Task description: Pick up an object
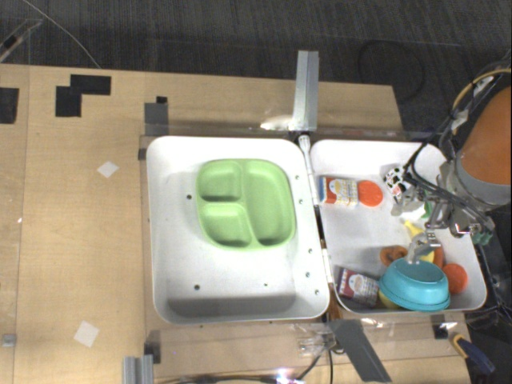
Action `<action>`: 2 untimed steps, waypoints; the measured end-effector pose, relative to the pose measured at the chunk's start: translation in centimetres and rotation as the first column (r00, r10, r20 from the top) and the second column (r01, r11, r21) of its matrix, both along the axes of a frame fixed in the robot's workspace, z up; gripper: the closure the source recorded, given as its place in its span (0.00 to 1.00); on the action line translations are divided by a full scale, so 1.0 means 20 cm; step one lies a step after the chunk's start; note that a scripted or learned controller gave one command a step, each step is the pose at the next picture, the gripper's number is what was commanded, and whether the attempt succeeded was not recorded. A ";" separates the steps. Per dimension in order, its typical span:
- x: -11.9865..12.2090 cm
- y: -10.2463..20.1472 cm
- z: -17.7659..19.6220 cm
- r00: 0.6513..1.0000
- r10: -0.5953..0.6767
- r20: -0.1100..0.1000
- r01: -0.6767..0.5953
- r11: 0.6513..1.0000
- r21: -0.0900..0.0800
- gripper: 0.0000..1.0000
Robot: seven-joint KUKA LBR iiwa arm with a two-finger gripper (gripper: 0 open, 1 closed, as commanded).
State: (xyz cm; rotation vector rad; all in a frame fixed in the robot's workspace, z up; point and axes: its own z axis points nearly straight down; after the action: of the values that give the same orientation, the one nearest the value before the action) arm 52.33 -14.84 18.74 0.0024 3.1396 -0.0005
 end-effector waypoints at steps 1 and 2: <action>0.06 -0.25 -0.49 0.999 -0.051 0.009 0.051 0.999 -0.001 0.00; 0.03 -0.24 -0.49 0.997 -0.079 0.017 0.080 0.997 -0.004 0.00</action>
State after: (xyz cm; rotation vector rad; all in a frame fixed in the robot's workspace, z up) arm 52.97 -19.60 8.87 0.1266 3.1201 -0.0076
